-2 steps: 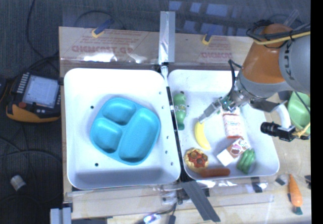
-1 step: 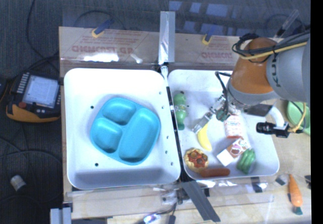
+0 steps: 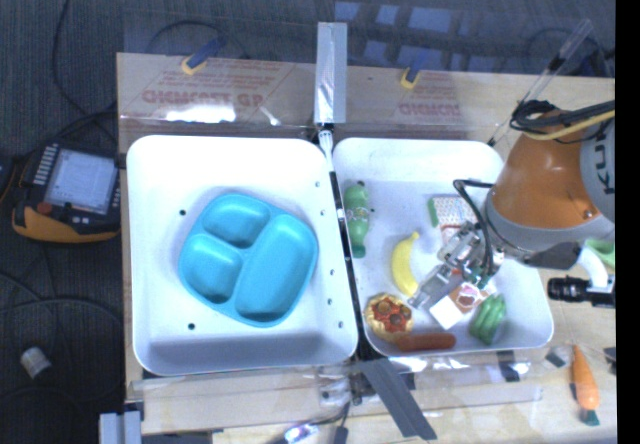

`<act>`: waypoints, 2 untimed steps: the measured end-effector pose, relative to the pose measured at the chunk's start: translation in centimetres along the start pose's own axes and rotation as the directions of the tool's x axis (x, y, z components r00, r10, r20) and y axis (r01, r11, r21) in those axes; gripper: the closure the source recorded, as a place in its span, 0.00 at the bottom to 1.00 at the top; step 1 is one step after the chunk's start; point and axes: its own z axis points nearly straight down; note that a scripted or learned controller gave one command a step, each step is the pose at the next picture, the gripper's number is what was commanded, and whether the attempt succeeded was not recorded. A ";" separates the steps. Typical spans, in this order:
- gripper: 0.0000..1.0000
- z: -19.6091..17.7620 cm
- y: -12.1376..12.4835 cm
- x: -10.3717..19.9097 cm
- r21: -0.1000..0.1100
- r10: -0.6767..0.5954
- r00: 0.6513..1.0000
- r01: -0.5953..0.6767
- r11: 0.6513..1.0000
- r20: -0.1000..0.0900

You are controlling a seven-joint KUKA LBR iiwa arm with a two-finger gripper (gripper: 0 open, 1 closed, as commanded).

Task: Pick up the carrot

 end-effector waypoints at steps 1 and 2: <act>0.00 -5.8 8.7 5.0 -0.001 -0.277 0.961 0.277 0.961 0.001; 0.00 -3.1 0.9 1.8 0.002 0.148 0.989 -0.148 0.989 0.000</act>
